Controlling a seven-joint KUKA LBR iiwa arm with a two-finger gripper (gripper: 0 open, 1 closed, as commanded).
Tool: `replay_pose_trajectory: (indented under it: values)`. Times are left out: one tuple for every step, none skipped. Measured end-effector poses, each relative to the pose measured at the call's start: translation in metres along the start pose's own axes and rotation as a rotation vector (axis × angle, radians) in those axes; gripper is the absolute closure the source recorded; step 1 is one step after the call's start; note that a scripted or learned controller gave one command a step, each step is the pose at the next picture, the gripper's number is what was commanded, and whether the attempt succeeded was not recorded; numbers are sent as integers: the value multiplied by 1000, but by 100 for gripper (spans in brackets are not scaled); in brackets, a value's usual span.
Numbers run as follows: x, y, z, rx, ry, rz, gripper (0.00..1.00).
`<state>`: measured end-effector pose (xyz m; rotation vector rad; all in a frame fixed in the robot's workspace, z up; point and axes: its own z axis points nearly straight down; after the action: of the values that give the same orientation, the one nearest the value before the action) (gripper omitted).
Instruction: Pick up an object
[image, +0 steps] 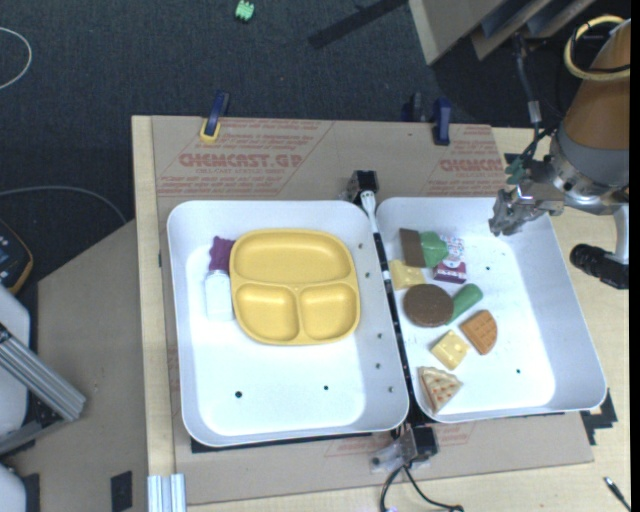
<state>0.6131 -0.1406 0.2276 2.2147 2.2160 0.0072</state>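
Even, bright overhead light is seen; the white bins (520, 350) are nearly washed out, shadows are faint, and slight softness is noted at the edges.

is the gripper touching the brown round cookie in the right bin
Apart. The camera view shows the gripper over the right bin's far right corner, with bare white floor between it and the brown round cookie.
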Motion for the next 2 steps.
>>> replay_pose_trajectory:
  values:
    - [0, 1, 3, 6, 1, -1, 100]
    - [51, 3, 4, 10, 5, -5, 100]
